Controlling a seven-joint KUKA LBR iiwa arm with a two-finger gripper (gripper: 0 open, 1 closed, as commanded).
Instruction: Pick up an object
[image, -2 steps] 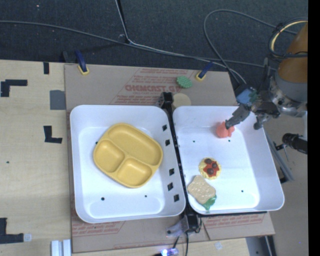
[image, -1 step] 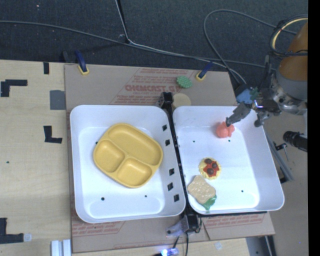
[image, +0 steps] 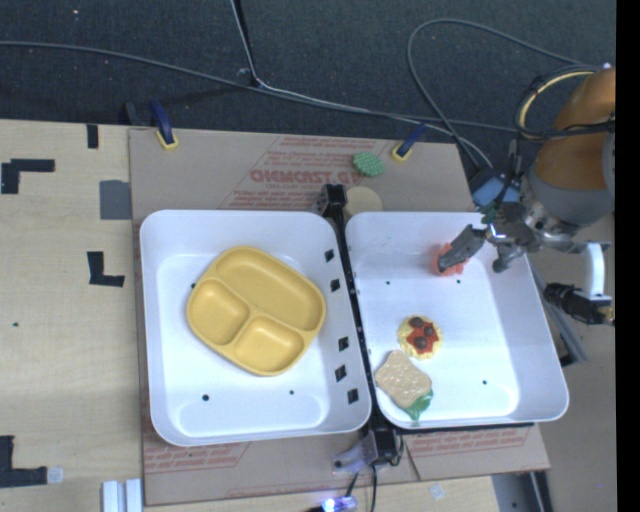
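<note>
Pincer: we see the gripper (image: 482, 246) at the top right of the right bin (image: 520, 330). One dark finger (image: 466, 242) points left and down, the other sits to its right, with a gap between them. We think the pincer is loose and wide, with nothing held in it.
Arm: we see the grey arm (image: 570, 185) with its orange band (image: 590, 100) come in from the right, above the bin's far corner.
Orange thing: we see a small orange-red object (image: 449, 259) in the right bin, near the back. It lies just under the tip of the left finger. We cannot tell if the finger touches it. We cannot tell what it is.
Round toy food: we see a small yellow round piece with red and dark spots (image: 420, 337) near the middle of the right bin, well apart from the pincer.
Toy sandwich: we see a tan bread piece with a green edge (image: 404, 384) at the front left of the right bin, just below the round piece.
Yellow tray: we see a yellow tray with three parts (image: 256, 309) in the left bin (image: 180, 400). It lies tilted.
Green thing: we see a small green dotted piece (image: 367, 163) on the cardboard (image: 230, 170) behind the bins.
</note>
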